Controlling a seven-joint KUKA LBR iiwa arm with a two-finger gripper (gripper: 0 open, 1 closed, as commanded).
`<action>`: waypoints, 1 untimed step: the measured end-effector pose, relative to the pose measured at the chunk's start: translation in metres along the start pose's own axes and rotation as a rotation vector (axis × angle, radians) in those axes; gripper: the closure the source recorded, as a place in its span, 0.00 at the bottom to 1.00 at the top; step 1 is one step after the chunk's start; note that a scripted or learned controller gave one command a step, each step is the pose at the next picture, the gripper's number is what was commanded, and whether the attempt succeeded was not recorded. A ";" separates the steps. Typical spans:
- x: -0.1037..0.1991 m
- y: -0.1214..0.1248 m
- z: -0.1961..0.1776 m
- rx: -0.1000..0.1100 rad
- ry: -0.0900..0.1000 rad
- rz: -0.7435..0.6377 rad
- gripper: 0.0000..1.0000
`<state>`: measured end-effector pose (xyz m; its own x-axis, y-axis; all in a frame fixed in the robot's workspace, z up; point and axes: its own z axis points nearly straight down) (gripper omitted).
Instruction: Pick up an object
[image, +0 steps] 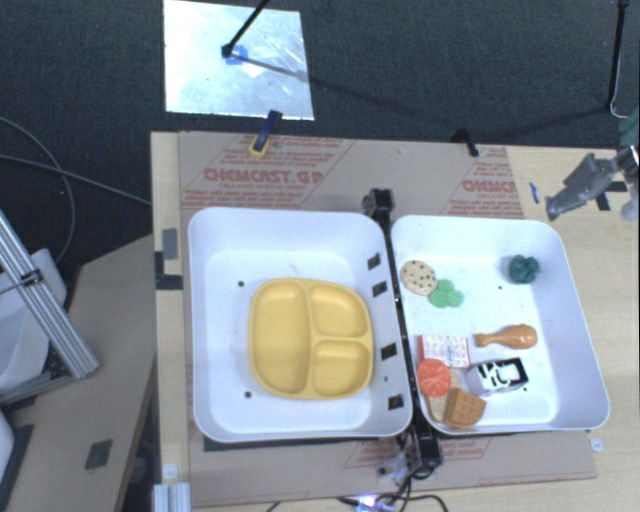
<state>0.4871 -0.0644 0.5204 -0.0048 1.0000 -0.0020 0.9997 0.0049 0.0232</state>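
The right bin (560, 300) holds several toy foods: a cookie (417, 275), a green leafy piece (446, 294), a dark green lump (523, 267), a chicken drumstick (506, 338), a red-and-white card (443, 349), a tomato slice (434, 376), a waffle (463, 407) and a black-and-white piece (500, 375). My gripper (560, 203) hangs at the view's right edge, past the bin's far right corner, with nothing between its fingers.
The left bin (220, 250) carries a yellow divided plate (310, 337). Black clips line the seam between the bins (385, 300). A reflective sheet (238, 58) lies on the floor beyond the bench. An aluminium frame (40, 300) stands at the left.
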 end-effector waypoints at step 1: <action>0.001 0.000 -0.002 0.014 0.001 -0.004 1.00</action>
<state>0.4875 -0.0636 0.5223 -0.0092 1.0000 -0.0013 0.9999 0.0092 0.0092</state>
